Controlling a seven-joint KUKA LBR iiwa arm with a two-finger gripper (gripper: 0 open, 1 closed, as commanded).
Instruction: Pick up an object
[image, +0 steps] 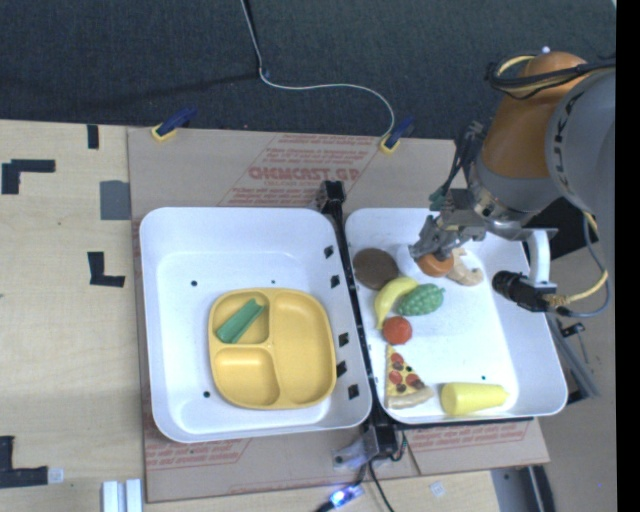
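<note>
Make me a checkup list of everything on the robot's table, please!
Surface: two white bins, left bin and right bin, on a cardboard sheet.
Job's things: in the right bin, brown disc, banana, green toy, tomato, pizza slice, yellow wedge, orange-and-white toy.
Clutter: yellow tray with a green piece, left bin.
Grippers: gripper just above the orange-and-white toy.
Cables: white cable behind the bins.
Surroundings: dark carpet.
</note>
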